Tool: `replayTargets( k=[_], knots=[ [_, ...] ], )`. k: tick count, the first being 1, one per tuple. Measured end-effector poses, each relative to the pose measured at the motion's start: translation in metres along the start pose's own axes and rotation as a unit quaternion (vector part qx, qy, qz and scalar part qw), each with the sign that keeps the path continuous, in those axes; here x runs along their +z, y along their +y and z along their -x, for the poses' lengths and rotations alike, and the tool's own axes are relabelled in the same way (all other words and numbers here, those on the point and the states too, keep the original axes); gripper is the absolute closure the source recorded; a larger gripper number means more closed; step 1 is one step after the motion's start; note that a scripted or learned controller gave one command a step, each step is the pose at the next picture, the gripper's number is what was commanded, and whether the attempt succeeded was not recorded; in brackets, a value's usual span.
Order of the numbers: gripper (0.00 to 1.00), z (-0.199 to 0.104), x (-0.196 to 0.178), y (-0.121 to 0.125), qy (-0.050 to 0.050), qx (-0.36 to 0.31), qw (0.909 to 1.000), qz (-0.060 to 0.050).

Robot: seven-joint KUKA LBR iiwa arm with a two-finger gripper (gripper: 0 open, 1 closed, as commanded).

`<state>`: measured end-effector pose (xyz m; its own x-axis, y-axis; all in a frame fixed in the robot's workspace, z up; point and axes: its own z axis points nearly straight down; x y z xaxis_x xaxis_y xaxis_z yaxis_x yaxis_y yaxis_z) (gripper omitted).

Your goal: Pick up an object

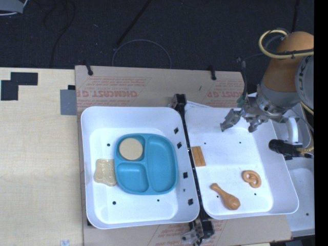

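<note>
My gripper (241,123) hangs over the far right part of the right bin (279,201), its two fingers spread open with nothing between them. Below it on the bin floor lie a pretzel-shaped brown piece (251,178), a tan wooden spoon (225,196) and a flat orange-brown strip (198,156) near the left wall. In the left bin (97,209) a blue divided plate (146,164) carries a round tan cookie (130,148). A pale bread-like slab (105,171) lies against the plate's left edge.
A black divider clamp (185,152) runs between the two bins. The arm's orange band (288,60) and grey wrist stand over the right bin's far right corner. Cardboard (154,88) lies under the bins, with a wooden bench top (36,158) to the left.
</note>
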<state>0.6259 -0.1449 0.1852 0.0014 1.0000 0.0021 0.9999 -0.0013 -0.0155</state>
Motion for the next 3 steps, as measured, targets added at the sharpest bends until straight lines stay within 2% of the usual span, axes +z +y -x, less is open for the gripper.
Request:
replayTargets(
  k=[1, 3],
  knots=[
    [0.0, 0.0, -0.008, 0.003, -0.001, -0.001, 1.0, 0.007],
    [0.0, -0.011, 0.1, 0.005, -0.001, -0.001, 1.0, 0.005]
  ],
)
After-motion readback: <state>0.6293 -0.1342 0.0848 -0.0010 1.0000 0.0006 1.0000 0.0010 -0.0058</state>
